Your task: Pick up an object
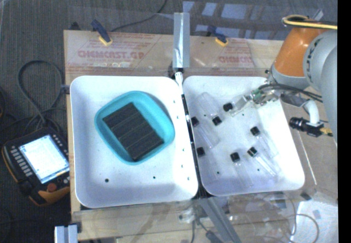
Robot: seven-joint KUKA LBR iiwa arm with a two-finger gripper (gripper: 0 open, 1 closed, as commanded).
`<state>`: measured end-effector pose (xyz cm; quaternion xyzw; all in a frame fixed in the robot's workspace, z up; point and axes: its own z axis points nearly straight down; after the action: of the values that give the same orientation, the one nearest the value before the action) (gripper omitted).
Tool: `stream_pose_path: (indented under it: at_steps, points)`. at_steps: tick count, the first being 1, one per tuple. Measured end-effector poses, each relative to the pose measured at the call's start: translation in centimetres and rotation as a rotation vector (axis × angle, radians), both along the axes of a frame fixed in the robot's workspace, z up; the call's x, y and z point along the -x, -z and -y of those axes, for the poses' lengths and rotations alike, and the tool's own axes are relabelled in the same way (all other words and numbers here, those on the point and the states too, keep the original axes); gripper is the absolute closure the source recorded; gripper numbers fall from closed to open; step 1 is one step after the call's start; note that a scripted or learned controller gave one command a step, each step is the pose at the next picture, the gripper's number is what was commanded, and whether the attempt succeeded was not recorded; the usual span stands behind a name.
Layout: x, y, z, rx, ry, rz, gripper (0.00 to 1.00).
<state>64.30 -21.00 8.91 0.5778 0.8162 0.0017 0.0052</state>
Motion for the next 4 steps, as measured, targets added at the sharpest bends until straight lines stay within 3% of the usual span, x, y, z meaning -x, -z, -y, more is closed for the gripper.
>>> stream_pose_path:
  at_steps: [1,2,4]
  points:
    - [-0.17,-1.19,-0.01,0.002,0.000,0.005,1.00]
    - [-0.16,-1.18,-0.02,0.002,0.000,0.005,0.00]
    - [-0.16,-1.18,-0.02,0.002,0.000,0.005,0.00]
